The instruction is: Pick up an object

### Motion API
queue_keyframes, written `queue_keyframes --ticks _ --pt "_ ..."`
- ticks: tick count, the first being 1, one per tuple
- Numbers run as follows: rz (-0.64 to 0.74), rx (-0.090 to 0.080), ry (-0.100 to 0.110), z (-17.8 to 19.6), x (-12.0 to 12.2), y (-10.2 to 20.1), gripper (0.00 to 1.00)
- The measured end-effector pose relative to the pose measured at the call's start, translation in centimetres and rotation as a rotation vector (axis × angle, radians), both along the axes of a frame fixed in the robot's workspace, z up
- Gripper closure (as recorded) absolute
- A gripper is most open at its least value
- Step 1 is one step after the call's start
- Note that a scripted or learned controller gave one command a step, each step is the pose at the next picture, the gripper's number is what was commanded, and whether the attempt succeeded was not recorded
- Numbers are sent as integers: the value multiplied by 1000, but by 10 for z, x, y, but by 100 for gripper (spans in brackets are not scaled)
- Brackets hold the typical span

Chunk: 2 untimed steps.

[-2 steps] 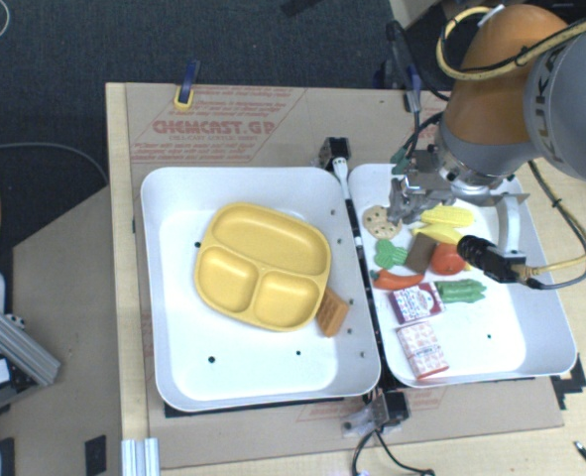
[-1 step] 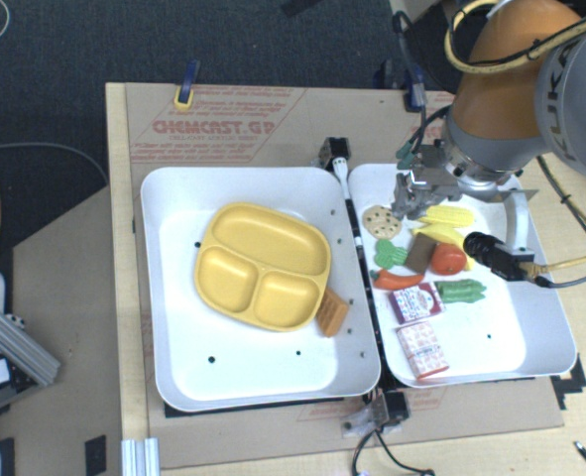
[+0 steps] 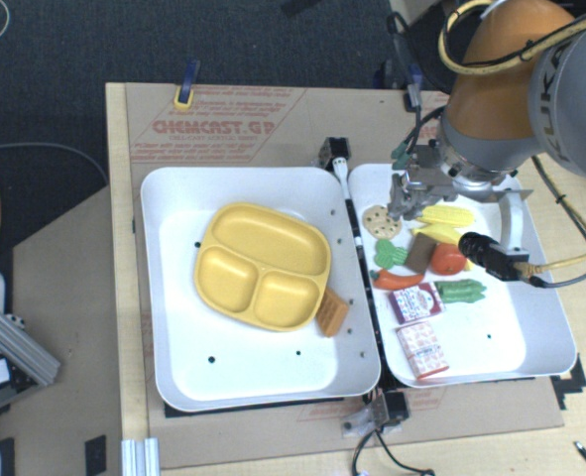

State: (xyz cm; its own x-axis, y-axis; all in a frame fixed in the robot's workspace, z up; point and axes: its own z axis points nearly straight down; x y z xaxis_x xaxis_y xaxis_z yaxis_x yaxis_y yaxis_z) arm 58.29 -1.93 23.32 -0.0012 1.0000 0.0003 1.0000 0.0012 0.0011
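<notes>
Yellow corn point(image 3: 447, 214) lies just beside the pincer point(image 3: 402, 198) near the right bin's point(image 3: 530, 350) far edge. A cookie point(image 3: 378, 221) sits close below. Pincer's state: cannot tell.

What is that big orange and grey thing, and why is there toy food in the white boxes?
That is a robot arm, filmed by one camera looking down from above. Its tool hangs over the right bin, which holds toy food: a cookie, corn, a tomato and small packets. The left bin holds a yellow divided plate with a small brown piece beside it. The arm is meant to pick something up; I cannot see anything held.
</notes>
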Motion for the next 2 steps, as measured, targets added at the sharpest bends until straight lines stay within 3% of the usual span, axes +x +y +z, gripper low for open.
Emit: queue_keyframes --ticks 2 --pt "0 -1 0 -7 10 -4 100"
